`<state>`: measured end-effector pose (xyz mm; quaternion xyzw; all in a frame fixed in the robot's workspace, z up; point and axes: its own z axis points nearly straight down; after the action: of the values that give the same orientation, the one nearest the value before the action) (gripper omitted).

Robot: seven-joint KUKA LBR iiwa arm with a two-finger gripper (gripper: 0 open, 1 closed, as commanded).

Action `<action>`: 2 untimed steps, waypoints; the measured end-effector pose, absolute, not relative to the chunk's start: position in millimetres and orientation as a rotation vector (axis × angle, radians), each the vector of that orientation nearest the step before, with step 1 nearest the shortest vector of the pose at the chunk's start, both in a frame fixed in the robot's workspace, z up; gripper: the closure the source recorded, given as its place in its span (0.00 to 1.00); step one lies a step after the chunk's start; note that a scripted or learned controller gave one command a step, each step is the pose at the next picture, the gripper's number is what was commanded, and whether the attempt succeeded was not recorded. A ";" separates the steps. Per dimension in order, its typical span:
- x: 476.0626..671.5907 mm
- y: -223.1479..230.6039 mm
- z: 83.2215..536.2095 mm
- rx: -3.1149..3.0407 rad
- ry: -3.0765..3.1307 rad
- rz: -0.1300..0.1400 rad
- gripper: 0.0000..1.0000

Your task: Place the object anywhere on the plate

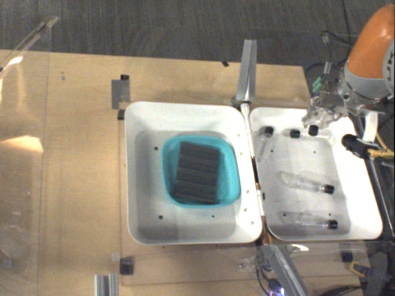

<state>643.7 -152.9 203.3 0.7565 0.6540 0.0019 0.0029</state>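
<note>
- The tabletop (74, 184) carried two shallow white bins side by side: the left bin (143, 221) and the right bin (358, 217).
- A turquoise plate (229, 177) lay in the middle of the left bin. A dark ribbed block (197, 171) already rested on the plate, roughly centred and slightly tilted.
- The right bin held several clear tubes with black caps. One tube (307, 184) lay near the bin's centre, another tube (308, 219) lay near its lower edge, and a third tube (264, 142) lay at its upper left corner, just beside the wall shared with the left bin. Small black caps (295, 133) lay near the upper rim.
- The arm (370, 48) hung over the upper right corner of the right bin, well apart from the plate. The pincer (321, 115) sat just above the upper rim of that bin. Whether its tips stood apart or together could not be told, and no item was visible between them.
- Judged step: the pick phase was in hand, with the pincer positioned over the tube bin and no tube secured.
- Judged next move: lower onto one tube, close across its narrow body, lift clear of the shared wall, then travel left to the plate. The block occupied most of the plate, so a release point on the exposed turquoise margin would be needed. The smooth round tubes would probably roll or slip.
</note>
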 end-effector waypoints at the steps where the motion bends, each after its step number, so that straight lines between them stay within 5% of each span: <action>1: 583.7 -81.9 150.9 2.344 2.091 0.003 1.00; 2: 496.4 -39.0 185.2 2.190 2.248 0.006 1.00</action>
<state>496.4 -39.0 185.2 0.6978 0.7163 0.0020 0.0013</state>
